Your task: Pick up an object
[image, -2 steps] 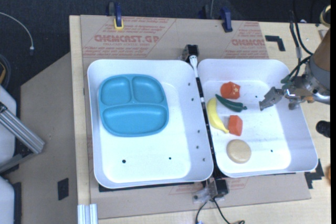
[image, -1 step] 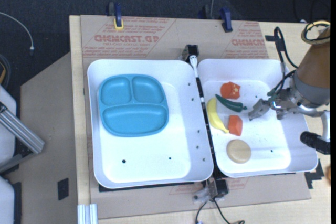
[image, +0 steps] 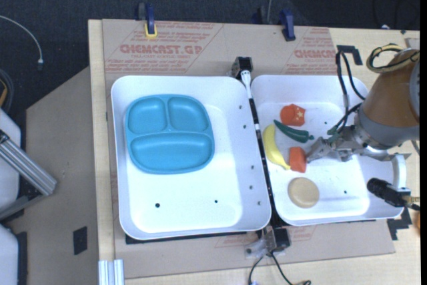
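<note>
The right bin (image: 347,207) holds several toy foods. A red tomato-like piece (image: 292,115) lies at the back, with a dark green pod (image: 294,133) just in front of it. A yellow banana (image: 271,146) lies along the left wall, a small red piece (image: 297,158) beside it, and a tan round disc (image: 303,192) near the front. My gripper (image: 319,148) reaches in from the right, low in the bin, its tip right next to the small red piece and just below the green pod. Nothing is seen lifted.
The left bin (image: 200,210) holds a blue divided plate (image: 171,133). The arm's orange band (image: 393,100) and wrist hang over the right bin's right side, with black cables (image: 345,77) at the back right. Clamps stand along the bench's far edge.
</note>
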{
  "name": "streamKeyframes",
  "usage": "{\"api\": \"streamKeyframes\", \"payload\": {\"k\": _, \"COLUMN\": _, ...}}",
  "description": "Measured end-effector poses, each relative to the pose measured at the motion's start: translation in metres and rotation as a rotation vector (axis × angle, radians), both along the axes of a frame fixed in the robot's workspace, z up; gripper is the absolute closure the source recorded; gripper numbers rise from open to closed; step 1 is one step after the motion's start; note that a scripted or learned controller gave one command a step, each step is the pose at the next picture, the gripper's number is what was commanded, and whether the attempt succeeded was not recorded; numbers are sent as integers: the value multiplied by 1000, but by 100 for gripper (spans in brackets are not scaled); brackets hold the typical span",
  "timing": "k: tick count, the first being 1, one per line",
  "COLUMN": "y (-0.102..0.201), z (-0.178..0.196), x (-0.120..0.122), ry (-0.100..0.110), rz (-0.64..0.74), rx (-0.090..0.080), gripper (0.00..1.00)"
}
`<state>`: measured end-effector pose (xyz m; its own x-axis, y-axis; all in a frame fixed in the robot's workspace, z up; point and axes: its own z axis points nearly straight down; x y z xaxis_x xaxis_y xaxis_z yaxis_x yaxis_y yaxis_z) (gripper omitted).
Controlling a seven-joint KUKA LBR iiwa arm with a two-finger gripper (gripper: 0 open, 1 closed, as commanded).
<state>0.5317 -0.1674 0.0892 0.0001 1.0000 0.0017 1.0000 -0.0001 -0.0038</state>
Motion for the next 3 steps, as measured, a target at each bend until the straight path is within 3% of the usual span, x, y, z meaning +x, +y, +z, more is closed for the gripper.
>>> {"api": "streamKeyframes", "payload": {"k": 1, "y": -1, "z": 13, "x": 1, "ry": -5, "rz": -1, "rx": -3, "gripper": 100}}
{"api": "streamKeyframes", "payload": {"k": 3, "y": 1, "z": 128, "x": 6, "ry": -7, "rz": 1, "rx": -3, "gripper": 100}}
